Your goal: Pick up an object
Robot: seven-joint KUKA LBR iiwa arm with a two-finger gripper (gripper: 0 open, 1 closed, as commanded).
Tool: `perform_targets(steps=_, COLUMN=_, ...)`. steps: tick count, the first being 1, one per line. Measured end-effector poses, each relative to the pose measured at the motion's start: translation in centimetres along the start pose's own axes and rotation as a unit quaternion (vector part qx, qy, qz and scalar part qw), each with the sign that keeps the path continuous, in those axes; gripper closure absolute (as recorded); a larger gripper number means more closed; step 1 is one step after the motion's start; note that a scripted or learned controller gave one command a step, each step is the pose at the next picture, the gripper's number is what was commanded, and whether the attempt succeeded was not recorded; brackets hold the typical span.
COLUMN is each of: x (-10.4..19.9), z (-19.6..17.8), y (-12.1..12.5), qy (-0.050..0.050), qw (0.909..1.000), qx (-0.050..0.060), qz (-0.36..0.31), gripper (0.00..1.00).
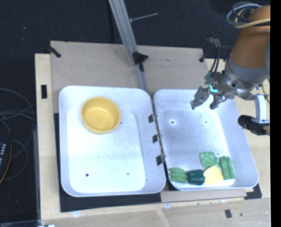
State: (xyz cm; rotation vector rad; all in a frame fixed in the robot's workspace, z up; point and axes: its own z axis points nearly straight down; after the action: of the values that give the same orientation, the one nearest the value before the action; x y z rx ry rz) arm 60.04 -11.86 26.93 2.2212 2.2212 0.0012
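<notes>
I have the fingers spread open with nothing in them, up over the far end of the right bin. The toy veggies sit piled in its near corner — well apart, so I must reach closer.

We see two white bins: the left bin holds a yellow bowl, the right bin has grey speckling on its floor. In its lower corner: light green leafy piece, green pod-like item, pale yellow item, dark green item, another green one. Arm is orange over grey; gripper dark grey with a teal light above it. Bench is tan.
</notes>
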Motion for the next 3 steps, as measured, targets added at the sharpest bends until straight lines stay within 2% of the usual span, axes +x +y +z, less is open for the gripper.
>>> perform_targets(steps=1, x=0.0, z=0.0, y=0.0, qy=0.000, qw=1.0000, qx=0.000, qz=0.000, gripper=0.00)
perform_targets(steps=3, x=-0.3, z=8.4, y=0.3, qy=0.000, qw=1.0000, qx=0.002, qz=0.000, gripper=0.00)
